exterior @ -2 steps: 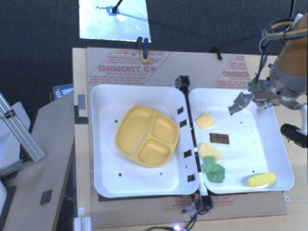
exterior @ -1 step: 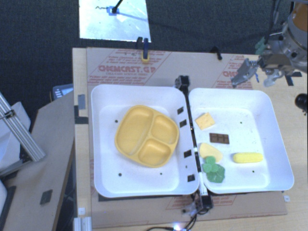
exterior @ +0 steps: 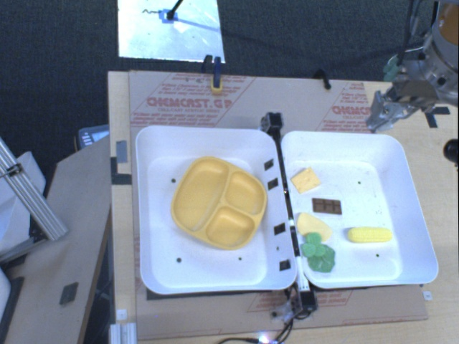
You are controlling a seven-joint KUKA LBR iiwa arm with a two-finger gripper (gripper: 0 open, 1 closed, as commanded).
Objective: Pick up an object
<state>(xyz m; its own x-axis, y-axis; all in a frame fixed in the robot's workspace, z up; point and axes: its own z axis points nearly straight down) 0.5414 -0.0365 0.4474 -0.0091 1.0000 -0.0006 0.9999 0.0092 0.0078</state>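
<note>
The right bin [exterior: 399,165] holds a pale yellow cheese wedge [exterior: 305,180], a brown chocolate bar [exterior: 327,206], a yellow corn cob [exterior: 369,234], a pale yellow piece [exterior: 313,226] and a green bunch of grapes [exterior: 318,254]. My gripper [exterior: 380,115] hangs above the bench just past the far right corner of that bin, well away from all of these. Nothing shows between its fingers.
The left bin [exterior: 161,264] carries a yellow divided plate [exterior: 219,201]. A black hinge strip [exterior: 281,192] runs between the bins. Behind the bins lie a cardboard sheet [exterior: 186,102] with a clip and a shiny metal panel [exterior: 168,20].
</note>
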